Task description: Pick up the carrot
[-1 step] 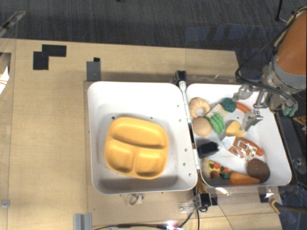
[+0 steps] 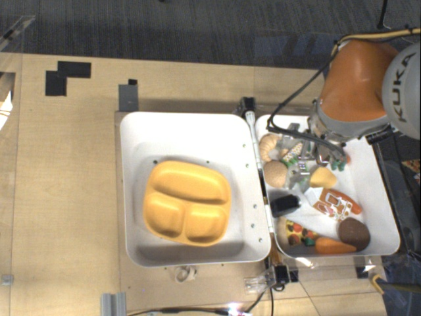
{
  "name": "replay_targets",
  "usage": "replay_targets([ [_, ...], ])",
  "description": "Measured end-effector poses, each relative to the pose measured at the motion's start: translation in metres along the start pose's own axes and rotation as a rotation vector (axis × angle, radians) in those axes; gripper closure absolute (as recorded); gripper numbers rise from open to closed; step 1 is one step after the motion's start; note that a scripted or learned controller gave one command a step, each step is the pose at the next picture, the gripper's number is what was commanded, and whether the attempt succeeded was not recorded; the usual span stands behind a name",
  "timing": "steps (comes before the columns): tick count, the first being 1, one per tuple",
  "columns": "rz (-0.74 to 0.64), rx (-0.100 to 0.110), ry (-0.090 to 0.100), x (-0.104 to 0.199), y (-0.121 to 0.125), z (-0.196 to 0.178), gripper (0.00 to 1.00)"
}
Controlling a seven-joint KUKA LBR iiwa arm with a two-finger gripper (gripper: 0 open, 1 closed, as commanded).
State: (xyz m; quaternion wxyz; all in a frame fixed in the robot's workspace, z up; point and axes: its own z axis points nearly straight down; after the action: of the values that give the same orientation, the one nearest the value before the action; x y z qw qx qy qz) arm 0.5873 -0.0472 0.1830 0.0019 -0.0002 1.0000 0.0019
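Fingers of my gripper [image 2: 301,170]: spread apart, holding nothing, above the right bin's [image 2: 385,196] upper half. Carrot [image 2: 334,246]: lies at the near wall; likely light, stiff, smooth; best pinched mid-length.

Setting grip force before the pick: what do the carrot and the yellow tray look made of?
Carrot: probably moulded plastic toy food; even orange, smooth, slightly glossy. Yellow tray: likely hard plastic; uniform colour, rounded moulded compartments, soft sheen. Neither can be confirmed by look alone.

Arm [image 2: 358,78] hides the claw [image 2: 301,166] fingers' state.
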Motion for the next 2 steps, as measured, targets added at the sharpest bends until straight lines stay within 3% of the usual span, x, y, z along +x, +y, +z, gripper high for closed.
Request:
replay_targets([
  [1,-0.239,0.001,-0.005,0.008,0.059,-0.003,0.0],
  [2,-0.537,0.006,-0.009,-0.047,-0.015,-0.005,0.0],
])
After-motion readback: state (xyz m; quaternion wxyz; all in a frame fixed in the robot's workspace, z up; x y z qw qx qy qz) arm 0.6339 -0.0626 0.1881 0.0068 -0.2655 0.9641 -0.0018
